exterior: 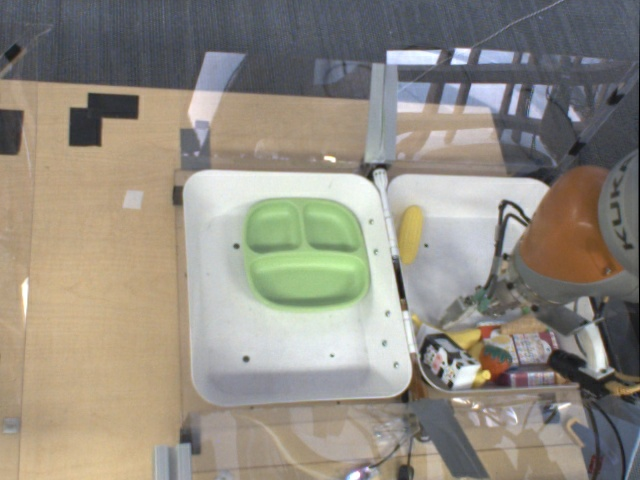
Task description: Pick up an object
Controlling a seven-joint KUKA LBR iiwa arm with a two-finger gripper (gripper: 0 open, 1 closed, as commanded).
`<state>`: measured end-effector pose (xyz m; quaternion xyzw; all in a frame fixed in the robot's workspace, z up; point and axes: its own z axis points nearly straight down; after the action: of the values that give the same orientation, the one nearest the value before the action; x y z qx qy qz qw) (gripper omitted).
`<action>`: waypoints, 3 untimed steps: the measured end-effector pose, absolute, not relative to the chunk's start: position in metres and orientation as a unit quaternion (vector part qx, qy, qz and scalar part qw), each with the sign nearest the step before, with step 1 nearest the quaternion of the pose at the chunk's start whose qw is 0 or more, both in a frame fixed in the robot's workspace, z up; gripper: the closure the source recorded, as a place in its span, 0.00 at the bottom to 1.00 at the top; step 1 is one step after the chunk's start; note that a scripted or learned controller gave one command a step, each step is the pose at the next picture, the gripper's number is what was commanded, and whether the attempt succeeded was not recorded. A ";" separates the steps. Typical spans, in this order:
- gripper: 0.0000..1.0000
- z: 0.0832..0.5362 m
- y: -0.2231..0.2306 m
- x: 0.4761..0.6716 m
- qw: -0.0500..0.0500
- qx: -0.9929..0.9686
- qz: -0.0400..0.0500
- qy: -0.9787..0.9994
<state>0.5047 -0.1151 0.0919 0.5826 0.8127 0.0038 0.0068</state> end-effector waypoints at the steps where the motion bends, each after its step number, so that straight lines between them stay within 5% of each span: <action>1: 0.00 0.090 -0.107 0.586 0.006 0.687 0.005 0.727; 2: 0.00 0.107 -0.150 0.598 0.003 0.679 0.002 0.734; 3: 0.00 0.094 -0.190 0.504 0.007 0.736 0.007 0.677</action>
<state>0.5038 -0.1904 0.0936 0.7359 0.6770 0.0074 0.0072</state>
